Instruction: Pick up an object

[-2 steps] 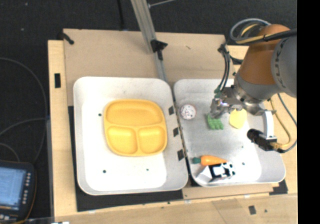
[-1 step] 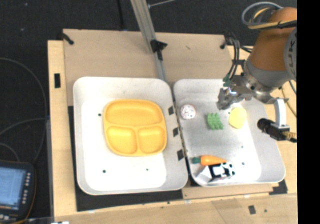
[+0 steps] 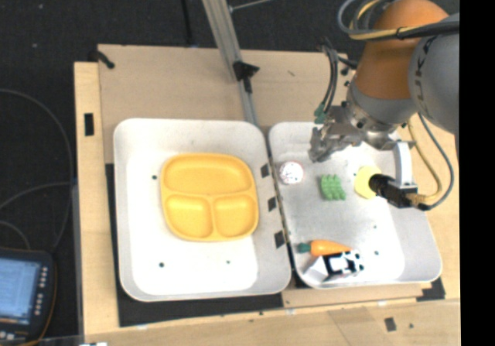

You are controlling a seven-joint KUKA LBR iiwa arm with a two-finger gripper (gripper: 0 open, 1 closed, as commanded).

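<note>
My gripper (image 3: 323, 148) hangs over the back left part of the right bin (image 3: 402, 259), its dark fingers pointing down. A small white ball (image 3: 291, 173) lies just left of and below it. A green studded block (image 3: 333, 187) sits a little in front of the gripper. A yellow round piece (image 3: 363, 182) lies to the block's right, partly behind a black part of the arm. An orange carrot (image 3: 328, 247) and a black-and-white block (image 3: 340, 264) lie near the bin's front left corner. Nothing shows between the fingers.
The left bin (image 3: 139, 259) holds a yellow three-part divided plate (image 3: 209, 196). A slanted metal pole (image 3: 224, 35) rises behind the bins. Cables loop off the arm at the right. A tablet (image 3: 19, 290) lies at the bottom left, off the bench.
</note>
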